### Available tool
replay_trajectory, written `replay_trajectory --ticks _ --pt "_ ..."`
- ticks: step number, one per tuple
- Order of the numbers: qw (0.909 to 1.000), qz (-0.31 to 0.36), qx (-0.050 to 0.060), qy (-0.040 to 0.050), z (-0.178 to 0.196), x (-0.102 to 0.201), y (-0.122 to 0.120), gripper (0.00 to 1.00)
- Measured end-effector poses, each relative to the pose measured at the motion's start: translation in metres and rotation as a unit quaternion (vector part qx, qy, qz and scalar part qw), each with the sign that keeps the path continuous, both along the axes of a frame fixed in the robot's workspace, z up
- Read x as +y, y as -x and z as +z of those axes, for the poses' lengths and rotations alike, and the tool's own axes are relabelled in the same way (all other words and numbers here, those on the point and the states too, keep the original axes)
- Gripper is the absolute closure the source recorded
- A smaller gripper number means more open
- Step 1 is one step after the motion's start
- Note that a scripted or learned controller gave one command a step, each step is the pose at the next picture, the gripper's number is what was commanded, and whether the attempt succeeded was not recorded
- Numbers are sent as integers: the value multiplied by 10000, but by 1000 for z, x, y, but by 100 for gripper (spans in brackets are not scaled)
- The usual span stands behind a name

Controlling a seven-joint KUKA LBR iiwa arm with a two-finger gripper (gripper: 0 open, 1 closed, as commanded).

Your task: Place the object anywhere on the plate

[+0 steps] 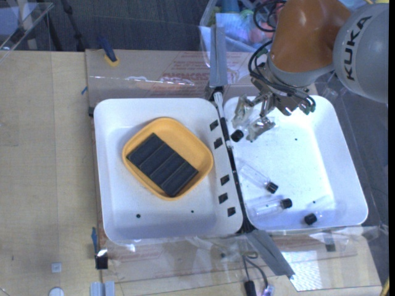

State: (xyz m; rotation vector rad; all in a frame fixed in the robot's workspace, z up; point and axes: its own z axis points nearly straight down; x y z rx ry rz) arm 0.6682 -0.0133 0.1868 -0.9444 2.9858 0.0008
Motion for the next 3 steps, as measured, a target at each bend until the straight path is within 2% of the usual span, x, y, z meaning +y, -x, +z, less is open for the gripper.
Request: replay_trajectory --ticks 1,2,3 --pt "9970 773 26 5 -1 16 29 100" --pt "9906 1368 24 9 -1 41 30 100" --pt "9906 1368 22 7 -1 41 30 0"
